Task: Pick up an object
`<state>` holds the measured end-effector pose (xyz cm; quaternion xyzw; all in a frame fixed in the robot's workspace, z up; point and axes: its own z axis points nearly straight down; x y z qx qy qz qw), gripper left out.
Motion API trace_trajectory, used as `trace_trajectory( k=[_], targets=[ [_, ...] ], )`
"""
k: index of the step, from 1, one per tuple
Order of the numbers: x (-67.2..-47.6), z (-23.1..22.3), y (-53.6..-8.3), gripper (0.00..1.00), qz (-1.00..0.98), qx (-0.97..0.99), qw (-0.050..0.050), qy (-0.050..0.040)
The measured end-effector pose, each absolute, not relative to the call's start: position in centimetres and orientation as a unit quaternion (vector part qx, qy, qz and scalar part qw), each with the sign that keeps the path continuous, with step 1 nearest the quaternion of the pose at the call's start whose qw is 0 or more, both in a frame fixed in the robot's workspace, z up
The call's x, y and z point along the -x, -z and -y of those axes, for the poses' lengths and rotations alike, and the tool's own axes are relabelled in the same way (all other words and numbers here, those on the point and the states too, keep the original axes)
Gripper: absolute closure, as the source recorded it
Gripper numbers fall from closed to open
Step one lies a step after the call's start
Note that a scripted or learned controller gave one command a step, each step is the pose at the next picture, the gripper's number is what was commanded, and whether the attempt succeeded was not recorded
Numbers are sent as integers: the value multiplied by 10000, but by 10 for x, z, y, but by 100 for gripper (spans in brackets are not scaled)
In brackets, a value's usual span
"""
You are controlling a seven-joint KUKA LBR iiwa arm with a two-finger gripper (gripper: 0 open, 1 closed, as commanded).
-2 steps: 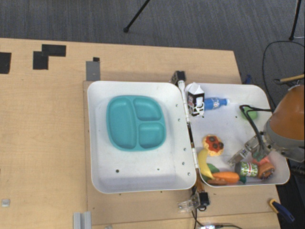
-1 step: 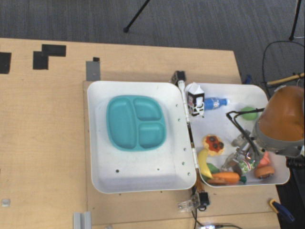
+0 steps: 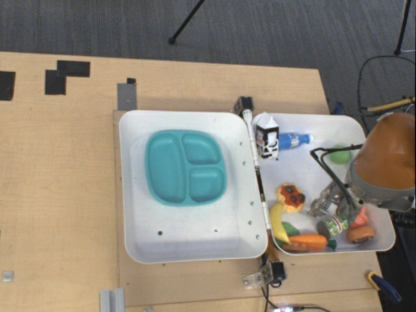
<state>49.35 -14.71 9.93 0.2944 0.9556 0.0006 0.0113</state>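
The orange-banded arm fills the right edge of the frame, its tool lowered into the right bin at the lower right. Whether the tool is open or closed cannot be told — the metal parts blur together. Just below the tool lies a green-and-white can; a carrot and a banana lie along the bin's lower left wall, with a yellow-and-red toy above them. A small milk carton and a blue bottle sit at the bin's top left corner. The left bin holds a teal divided plate — all on the wooden desk.
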Motion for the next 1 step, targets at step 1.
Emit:
trace_trajectory(
  k=[1],
  targets=[
    [-488, 75, -185, 100, -9372, -3487, 29, -10]
  ],
)
